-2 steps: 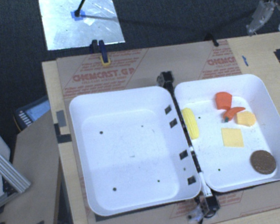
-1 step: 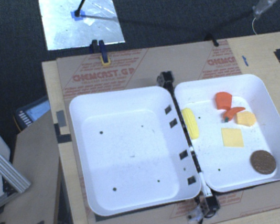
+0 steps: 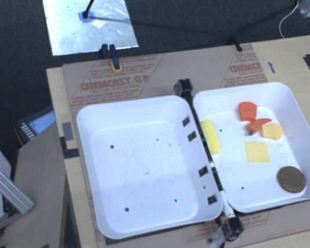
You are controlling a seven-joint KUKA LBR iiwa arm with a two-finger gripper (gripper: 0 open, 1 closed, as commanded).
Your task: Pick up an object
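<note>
**Bins, count two.** You have two shallow white bins side by side, touching along their inner edges. The left bin [image 3: 144, 163] has small dark specks on its floor. The right bin [image 3: 305, 142] holds every loose object.

**Objects in the right bin, count five.**
1. One yellow corn cob [image 3: 210, 136], lying lengthwise just beside the wall shared with the left bin.
2. One orange piece [image 3: 248, 112] near the far wall. You cannot tell whether its lower orange part is a separate item.
3. One yellow-orange wedge [image 3: 272, 131], just right of the orange piece and touching or nearly touching it.
4. One flat pale-yellow square [image 3: 258, 151], near the middle of the floor and below the wedge.
5. One brown round disc [image 3: 291, 179], in the near right corner, apart from the rest.

**Fittings.** Four small black clips [image 3: 192, 136] sit along the seam between the bins.

**Underlay, count one.** One cardboard sheet [image 3: 112, 81] with red print lies under both bins.

**Beyond the bench.** One shiny silver sheet [image 3: 89, 19] lies on the dark floor.

**Pincer.** You cannot tell its state.
</note>
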